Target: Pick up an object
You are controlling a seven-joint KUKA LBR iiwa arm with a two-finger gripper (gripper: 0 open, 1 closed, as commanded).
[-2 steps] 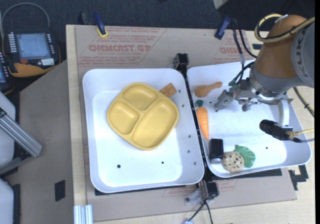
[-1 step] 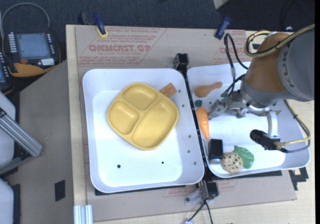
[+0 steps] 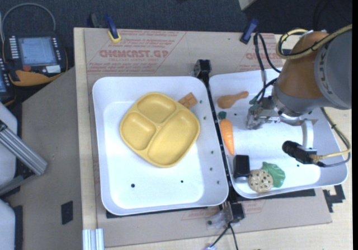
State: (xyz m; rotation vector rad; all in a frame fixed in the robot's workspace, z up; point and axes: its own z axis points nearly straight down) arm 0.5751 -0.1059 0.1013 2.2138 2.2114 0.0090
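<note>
A glossy yellow plastic plate with three compartments [image 3: 160,129] is seen in the left white bin [image 3: 112,176], a small brown block [image 3: 188,99] touching its rim. In the right white bin [image 3: 330,173] are held a smooth orange carrot [image 3: 226,136], a tan drumstick [image 3: 231,99], a black block [image 3: 241,165], a speckled round cracker [image 3: 259,180] and a green leafy piece [image 3: 274,171]. The metal gripper [image 3: 258,116] is lowered near the drumstick; its state cannot be told.

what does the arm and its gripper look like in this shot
The arm is bulky and rounded, grey, with a wide orange band above the wrist. Yellow and black cables loop over the top of it. The gripper is a small grey metal assembly with dark wiring. A black cylindrical part sticks out below the wrist.
</note>
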